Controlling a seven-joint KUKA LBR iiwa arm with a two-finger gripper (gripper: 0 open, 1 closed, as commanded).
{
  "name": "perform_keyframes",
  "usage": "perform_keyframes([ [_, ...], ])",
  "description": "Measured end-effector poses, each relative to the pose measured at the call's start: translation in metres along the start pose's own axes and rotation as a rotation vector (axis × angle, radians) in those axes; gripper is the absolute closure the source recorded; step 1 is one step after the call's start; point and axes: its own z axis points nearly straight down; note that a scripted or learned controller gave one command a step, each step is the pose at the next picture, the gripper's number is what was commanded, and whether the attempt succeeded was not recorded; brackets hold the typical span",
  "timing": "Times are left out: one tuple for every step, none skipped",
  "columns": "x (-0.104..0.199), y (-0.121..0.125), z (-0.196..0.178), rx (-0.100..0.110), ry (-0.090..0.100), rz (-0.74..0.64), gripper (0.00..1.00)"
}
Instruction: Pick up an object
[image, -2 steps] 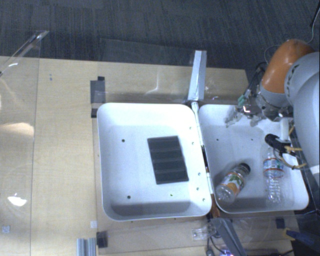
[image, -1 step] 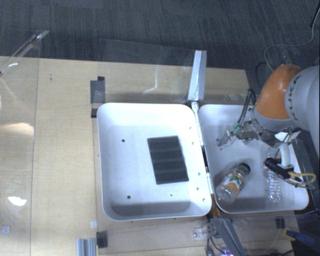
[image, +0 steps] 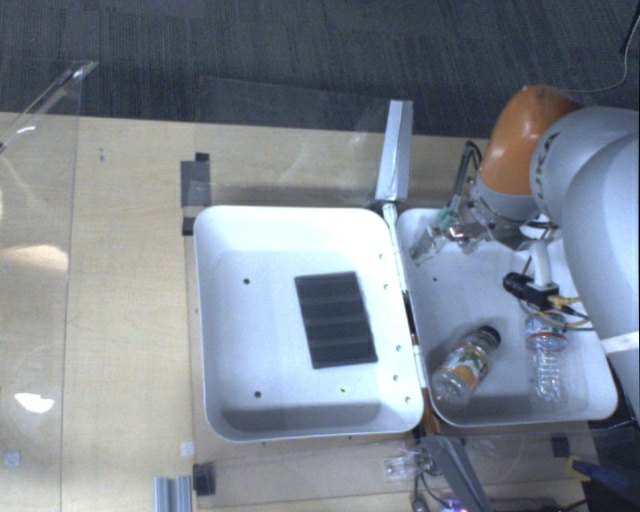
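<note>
Gripper (image: 437, 240) over right bin (image: 600, 405) far corner; grip state can't tell. In that bin: small bottle with orange label (image: 466, 364) near front-left, clear plastic bottle (image: 546, 362) right of it. Left bin (image: 220, 300): black ribbed block (image: 335, 319) centred.

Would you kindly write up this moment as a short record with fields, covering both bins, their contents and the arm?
left bin: white, shallow, holds a dark ribbed rectangular pad lying flat near its middle
right bin: white, holds two bottles
bottle one: lying on its side, orange-brown label, dark cap, near the bin's front left
bottle two: clear plastic, near the bin's right side
arm: grey with orange band, over the right bin's far end
claw: low by the right bin's far left corner, nothing visibly held
</note>
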Motion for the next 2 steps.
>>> perform_keyframes([
  [-0.02, -0.003, 0.0, -0.006, 0.001, 0.398, 0.0],
  [-0.033, -0.099, -0.009, -0.004, 0.003, 0.505, 0.0],
])
